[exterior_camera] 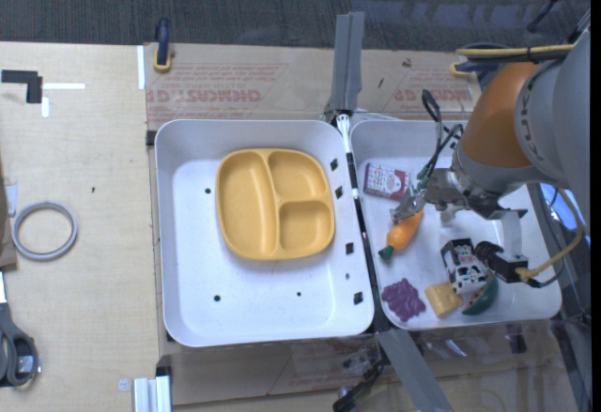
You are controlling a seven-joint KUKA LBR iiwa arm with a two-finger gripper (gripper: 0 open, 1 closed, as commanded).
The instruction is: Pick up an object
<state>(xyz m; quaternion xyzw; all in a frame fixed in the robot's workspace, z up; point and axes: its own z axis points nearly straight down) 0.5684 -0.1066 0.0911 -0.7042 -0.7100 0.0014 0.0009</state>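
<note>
While the arm leans in from the right w/ its gripper (pixel 410 206) down over the carrot (pixel 404 234) in the right bin (pixel 540 307), prob. lining up a grab, I can't tell its state, & nothing looks lifted yet.

White bins: two, side by side, left bin (pixel 178 241) and right bin (pixel 376 143)
Yellow divided plates: one (pixel 274 204), in the left bin
Toy carrots: one (pixel 402 236), in the right bin
Red packets: one (pixel 385 180), at 12 o'clock from the carrot
Purple grape bunches: one (pixel 404 298), at 6 o'clock from the carrot
Yellow cheese wedges: one (pixel 440 297), at 3 o'clock from the grapes
Black-and-white cow figures: one (pixel 461 266)
Tape rings: one (pixel 42 230), on the table
Scissors: one pair (pixel 16 351)
Arms: one (pixel 526 119)
</note>
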